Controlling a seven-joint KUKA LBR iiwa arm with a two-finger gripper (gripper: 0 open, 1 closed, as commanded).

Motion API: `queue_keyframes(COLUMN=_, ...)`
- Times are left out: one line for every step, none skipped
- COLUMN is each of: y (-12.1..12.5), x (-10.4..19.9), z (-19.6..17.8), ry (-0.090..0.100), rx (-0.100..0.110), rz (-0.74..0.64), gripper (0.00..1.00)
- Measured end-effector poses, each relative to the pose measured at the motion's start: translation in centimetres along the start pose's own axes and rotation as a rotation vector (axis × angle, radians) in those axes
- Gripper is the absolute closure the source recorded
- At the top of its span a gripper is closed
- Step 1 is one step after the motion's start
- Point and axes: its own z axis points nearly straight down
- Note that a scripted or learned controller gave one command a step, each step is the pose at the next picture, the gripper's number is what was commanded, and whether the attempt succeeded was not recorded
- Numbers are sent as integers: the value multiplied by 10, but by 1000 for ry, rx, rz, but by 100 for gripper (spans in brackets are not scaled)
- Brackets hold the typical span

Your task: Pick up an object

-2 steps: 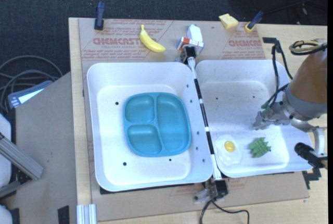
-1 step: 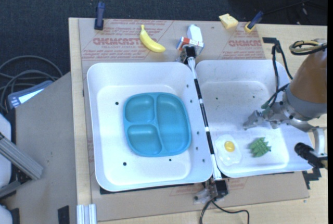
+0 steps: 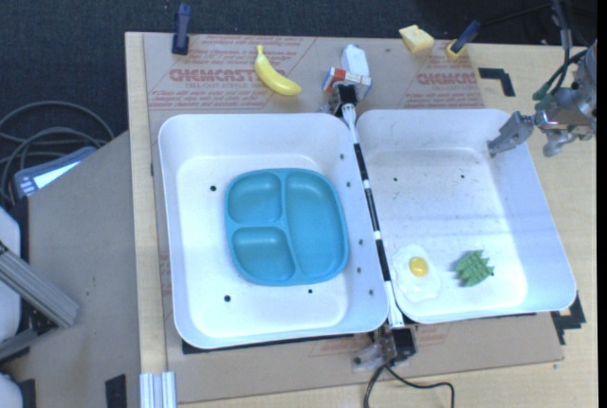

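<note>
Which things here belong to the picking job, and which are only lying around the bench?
For the job:
- tool, at the right bin's far right edge
- fried egg in the right bin
- green toy beside the egg
- blue plate in the left bin

Lying about, outside the bins:
- banana
- yellow block
- two blue clips

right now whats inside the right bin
A fried egg and a green leafy piece lie near the front wall of the right bin, apart from each other. What lies under either is covered.
</note>
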Motion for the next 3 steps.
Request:
queue_keyframes(y=-65, x=-18, z=70, ry=3, rx=8, rz=3, gripper=0)
queue_keyframes(y=-94, x=25, z=151, ry=4, rx=9, rz=1, gripper=0)
queue_keyframes(y=-93, x=24, z=141, ry=2, rx=5, rz=3, gripper=100)
